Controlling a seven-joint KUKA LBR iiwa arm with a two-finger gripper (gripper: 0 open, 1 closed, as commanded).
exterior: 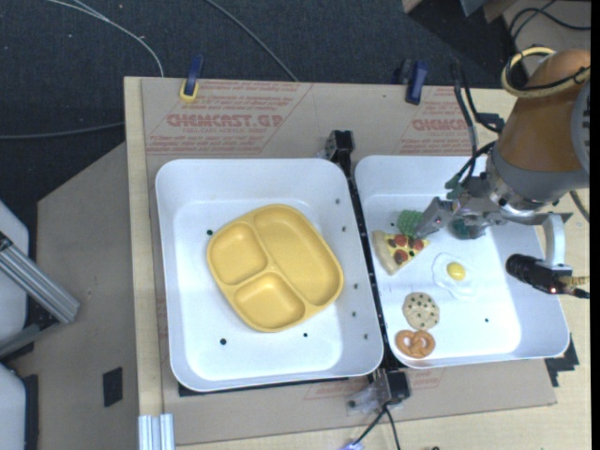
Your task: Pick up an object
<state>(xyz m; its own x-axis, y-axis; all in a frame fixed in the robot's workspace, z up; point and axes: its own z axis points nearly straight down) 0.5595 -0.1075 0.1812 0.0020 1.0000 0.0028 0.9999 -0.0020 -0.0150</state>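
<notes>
From above, the gripper hangs low in the right bin, just beside a bumpy green broccoli. Whether its fingers are open, I cannot tell. A triangular pizza slice, glossy fried egg, round cookie and pretzel lie near.

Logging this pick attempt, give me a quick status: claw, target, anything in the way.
Claw low in the right bin, at the green toy. Nothing seen held. Pizza slice close beside, fried egg nearby. Yellow tray sits in left bin.
</notes>
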